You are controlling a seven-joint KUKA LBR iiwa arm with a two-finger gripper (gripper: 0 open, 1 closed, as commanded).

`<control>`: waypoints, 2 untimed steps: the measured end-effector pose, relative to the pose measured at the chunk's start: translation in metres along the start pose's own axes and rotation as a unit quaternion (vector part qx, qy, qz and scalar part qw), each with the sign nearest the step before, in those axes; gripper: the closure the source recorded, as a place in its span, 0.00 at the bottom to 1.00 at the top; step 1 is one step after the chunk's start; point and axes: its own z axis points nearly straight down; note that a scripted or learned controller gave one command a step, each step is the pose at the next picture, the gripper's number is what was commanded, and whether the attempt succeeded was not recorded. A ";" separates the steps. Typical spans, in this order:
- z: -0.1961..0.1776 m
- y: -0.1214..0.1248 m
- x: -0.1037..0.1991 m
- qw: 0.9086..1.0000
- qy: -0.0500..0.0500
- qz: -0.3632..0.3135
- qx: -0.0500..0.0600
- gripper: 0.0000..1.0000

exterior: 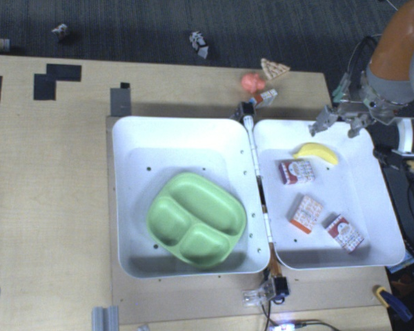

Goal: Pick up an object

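Observation:
The right bin (pixel 372 185) holds a yellow banana (pixel 316 153) near its far edge and three small red-and-white cartons: one (pixel 296 172) just below the banana, one (pixel 306 213) in the middle, one (pixel 344 232) toward the near right. My gripper (pixel 340 124) hangs over the bin's far right corner, up and to the right of the banana, with its fingers spread apart and nothing between them. The orange band of the arm (pixel 399 40) rises at the upper right.
The left bin (pixel 134 185) contains a green sectioned plate (pixel 196 218). Behind the bins, a pink ball (pixel 252 83), a pizza-slice toy (pixel 274 68) and a small bottle (pixel 263 98) lie on the bench. Cables run along the right side.

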 end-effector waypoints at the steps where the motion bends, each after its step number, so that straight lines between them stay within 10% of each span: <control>1: 0.104 -0.040 0.012 1.000 -0.001 0.000 -0.004 0.00; 2: 0.092 -0.038 0.013 1.000 -0.001 0.000 -0.007 1.00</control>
